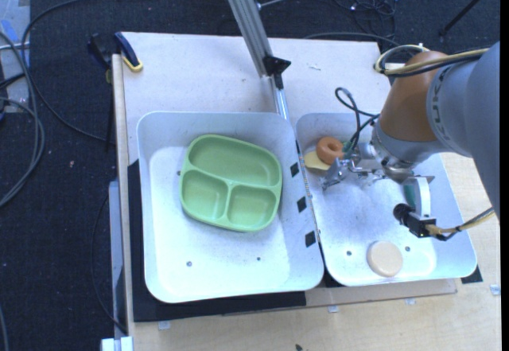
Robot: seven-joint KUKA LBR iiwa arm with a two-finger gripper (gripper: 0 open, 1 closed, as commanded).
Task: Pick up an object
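Arm (465, 107): cut off by the right edge past the orange band; right bin (350, 222): far right corner and part of its floor hidden under the arm; pale yellow item (315, 165): partly covered by the orange ring (328, 150), kind not readable; gripper (340, 173): too small and cluttered with cables to read; grey pole (242, 7): cut off by the top edge; floor cables (32, 126): cut off at the left edge

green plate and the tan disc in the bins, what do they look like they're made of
Green plate: probably moulded plastic, smooth with a dull sheen; even colour, rounded dividers formed in one piece. Tan disc: matte and pale, possibly wood or plastic; too small to tell which.
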